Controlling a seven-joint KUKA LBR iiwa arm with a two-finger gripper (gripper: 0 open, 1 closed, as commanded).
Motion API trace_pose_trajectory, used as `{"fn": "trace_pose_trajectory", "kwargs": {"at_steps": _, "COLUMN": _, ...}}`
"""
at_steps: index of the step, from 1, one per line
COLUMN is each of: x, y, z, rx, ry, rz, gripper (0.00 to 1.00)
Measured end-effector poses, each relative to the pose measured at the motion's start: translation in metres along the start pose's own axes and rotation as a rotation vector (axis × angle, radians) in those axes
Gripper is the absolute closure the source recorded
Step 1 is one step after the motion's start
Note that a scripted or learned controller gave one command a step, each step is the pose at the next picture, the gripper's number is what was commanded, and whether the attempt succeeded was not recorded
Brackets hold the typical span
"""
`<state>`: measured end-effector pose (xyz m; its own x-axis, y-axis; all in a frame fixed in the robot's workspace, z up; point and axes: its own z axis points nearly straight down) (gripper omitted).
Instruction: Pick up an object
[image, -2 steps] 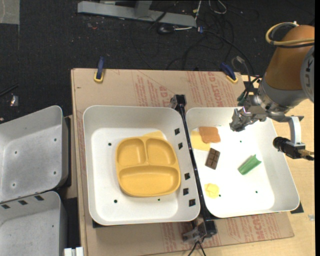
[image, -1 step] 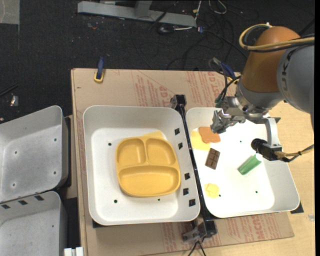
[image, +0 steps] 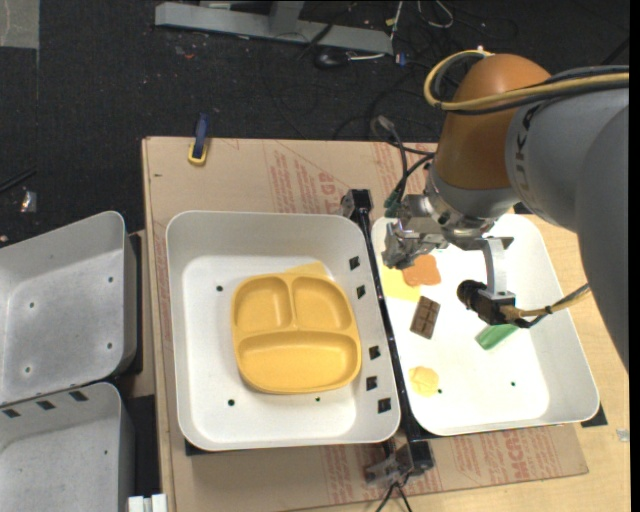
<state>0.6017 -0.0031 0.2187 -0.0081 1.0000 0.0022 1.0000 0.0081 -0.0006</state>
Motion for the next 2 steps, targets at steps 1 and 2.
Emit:
{"fn": "trace_pose_trajectory", "kwargs": {"at_steps": 1, "x": 0.047, "y": 0.012, "z": 0.002, "rx": -0.002, "ry": -0.001, "rz": 0.001, "gripper": 1.00}}
{"fn": "trace_pose_trajectory", "kwargs": {"at_steps": 2, "x": 0.093, "y": 0.023, "z": -0.005, "rx": -0.003, "ry": -0.001, "rz": 0.001, "gripper": 1.00}}
